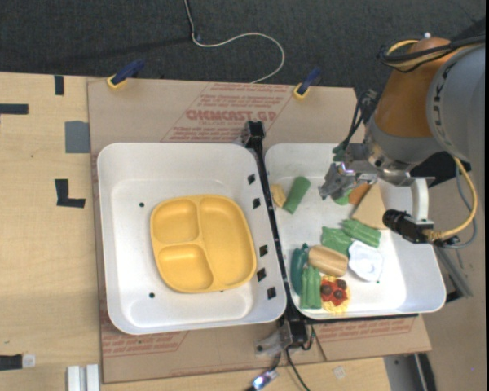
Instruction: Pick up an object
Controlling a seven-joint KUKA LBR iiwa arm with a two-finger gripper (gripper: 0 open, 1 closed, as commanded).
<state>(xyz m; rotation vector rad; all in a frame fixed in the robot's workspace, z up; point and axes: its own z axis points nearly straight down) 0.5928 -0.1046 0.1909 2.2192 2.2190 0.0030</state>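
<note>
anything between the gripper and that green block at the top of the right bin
Nothing visible does. The gripper hangs over the right bin, just right of the green block, with bare white bin floor between them. The orange piece sits on the gripper's far side, away from the block.

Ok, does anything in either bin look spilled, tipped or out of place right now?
Nothing stands out. The yellow divided plate lies flat in the left bin. Toy food sits loosely scattered in the right bin, as expected. The claw hovers over that bin's upper part.
</note>
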